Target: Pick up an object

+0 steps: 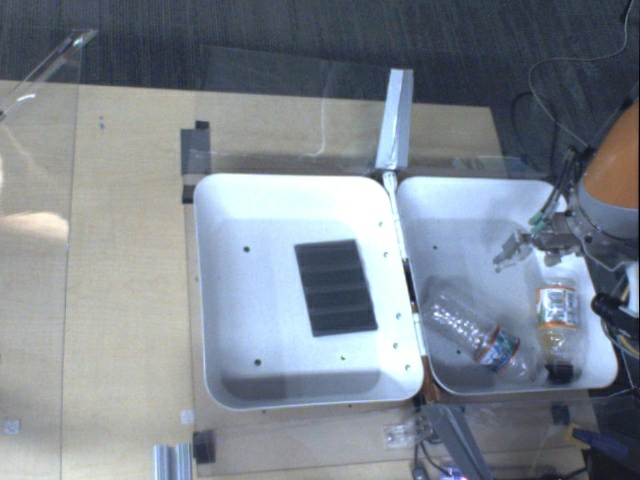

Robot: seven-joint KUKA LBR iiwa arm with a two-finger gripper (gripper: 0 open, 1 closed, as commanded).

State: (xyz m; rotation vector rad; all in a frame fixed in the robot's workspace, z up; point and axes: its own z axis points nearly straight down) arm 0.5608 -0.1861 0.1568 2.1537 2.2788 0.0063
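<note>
Two white bins sit side by side on a wooden bench. The left bin (pixel 215 298) holds one item: a black ribbed pad (pixel 335 287), lying flat near the bin's centre, well clear of all walls. The right bin (pixel 440 218) holds two plastic bottles. A clear bottle (pixel 470 334) with a red and blue label lies on its side across the lower middle of the floor, angled from upper left to lower right. A second bottle (pixel 556 318) with an orange and white label and a dark cap lies near the right wall, cap toward the lower rim. The two bottles are near each other at their lower ends; contact cannot be confirmed. The arm (pixel 610 183) enters from the right, its orange band above the right bin's upper right corner. The gripper (pixel 527 246) is over the upper right part of the right bin, above the orange-labelled bottle and apart from it. Its fingers (pixel 506 256) appear spread apart with nothing between them. Neither bottle is held.
</note>
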